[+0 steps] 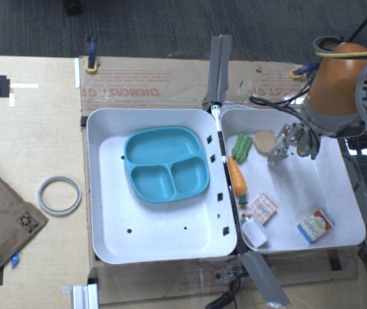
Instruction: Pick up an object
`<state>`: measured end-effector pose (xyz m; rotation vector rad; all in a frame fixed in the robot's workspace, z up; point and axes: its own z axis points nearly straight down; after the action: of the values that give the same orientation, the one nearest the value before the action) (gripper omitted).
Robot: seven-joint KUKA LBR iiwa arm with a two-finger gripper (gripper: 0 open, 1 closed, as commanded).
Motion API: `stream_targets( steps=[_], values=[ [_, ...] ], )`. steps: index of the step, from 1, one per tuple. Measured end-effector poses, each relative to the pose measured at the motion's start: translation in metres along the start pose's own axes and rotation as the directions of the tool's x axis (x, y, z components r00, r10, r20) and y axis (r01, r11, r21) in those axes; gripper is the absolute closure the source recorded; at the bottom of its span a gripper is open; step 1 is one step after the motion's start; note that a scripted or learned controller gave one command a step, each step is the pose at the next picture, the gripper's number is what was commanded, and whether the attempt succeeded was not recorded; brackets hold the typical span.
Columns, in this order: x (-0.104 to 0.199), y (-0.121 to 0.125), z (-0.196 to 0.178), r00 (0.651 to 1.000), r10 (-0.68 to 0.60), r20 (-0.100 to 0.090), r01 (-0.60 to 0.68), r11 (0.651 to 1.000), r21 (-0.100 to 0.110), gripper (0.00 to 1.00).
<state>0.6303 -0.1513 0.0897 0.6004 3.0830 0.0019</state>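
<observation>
Camera view: one blue tray (167,165), two bins (106,192)

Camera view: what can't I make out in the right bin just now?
- Gripper: too small and blurred to tell if anything is held.
- Tan disc: right edge hidden by the gripper.
- Packet and carton: print too small to read.
- White item: washes out against the bin.
</observation>
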Motion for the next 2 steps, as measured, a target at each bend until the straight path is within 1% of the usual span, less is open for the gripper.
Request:
stream_targets(
  steps=[1,2],
  values=[
    [-0.001,0.000,-0.007,1.000,0.005,0.001,-0.004,1.000,-0.002,1.00],
    [0.007,0.029,-0.055,0.979,0.205,0.001,-0.205,0.979,0.001,1.00]
  ],
)
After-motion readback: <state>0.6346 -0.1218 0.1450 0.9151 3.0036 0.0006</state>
